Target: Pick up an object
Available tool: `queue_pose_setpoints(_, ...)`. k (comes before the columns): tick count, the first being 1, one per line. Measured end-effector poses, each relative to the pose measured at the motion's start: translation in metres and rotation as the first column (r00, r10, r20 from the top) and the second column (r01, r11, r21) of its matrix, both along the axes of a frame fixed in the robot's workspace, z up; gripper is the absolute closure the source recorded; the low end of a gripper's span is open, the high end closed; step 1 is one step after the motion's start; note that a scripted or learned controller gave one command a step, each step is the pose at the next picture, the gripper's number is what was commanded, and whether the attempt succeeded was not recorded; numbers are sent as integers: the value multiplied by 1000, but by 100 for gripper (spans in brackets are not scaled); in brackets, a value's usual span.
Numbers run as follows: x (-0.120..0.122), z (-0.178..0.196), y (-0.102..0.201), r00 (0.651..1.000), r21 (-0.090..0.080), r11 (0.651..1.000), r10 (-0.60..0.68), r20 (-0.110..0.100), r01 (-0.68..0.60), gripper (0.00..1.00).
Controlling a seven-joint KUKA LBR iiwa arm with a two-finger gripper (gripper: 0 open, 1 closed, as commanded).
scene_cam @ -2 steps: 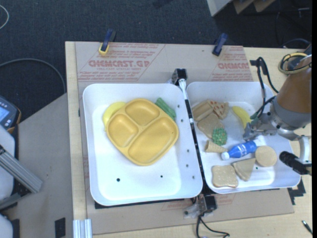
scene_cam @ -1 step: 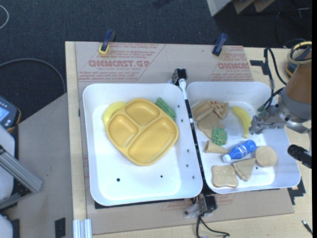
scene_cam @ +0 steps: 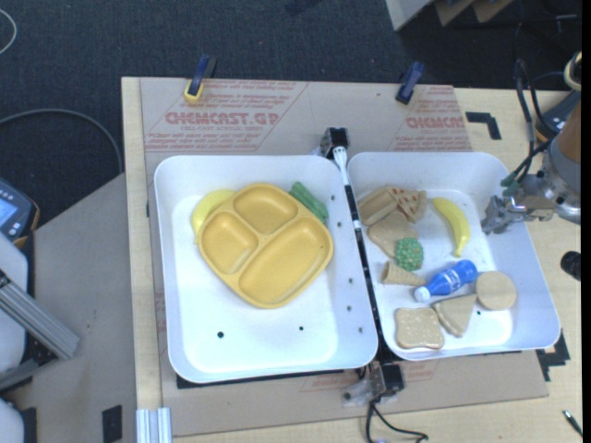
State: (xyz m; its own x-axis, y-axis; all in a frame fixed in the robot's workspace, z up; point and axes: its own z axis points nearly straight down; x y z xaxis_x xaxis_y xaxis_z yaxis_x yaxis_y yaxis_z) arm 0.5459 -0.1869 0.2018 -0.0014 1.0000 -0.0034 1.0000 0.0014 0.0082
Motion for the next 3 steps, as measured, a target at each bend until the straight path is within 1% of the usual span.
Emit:
queue_pose_setpoints(1,1,25,0,1000,1,1000,0,-2,0,100)
queue_pose_setpoints(2,-3,35,51,1000,6,1000,4,-8,-4,100)
queue_pose_setpoints(3,-2,30,94,1000,6,1000,4,-10,-4,100)
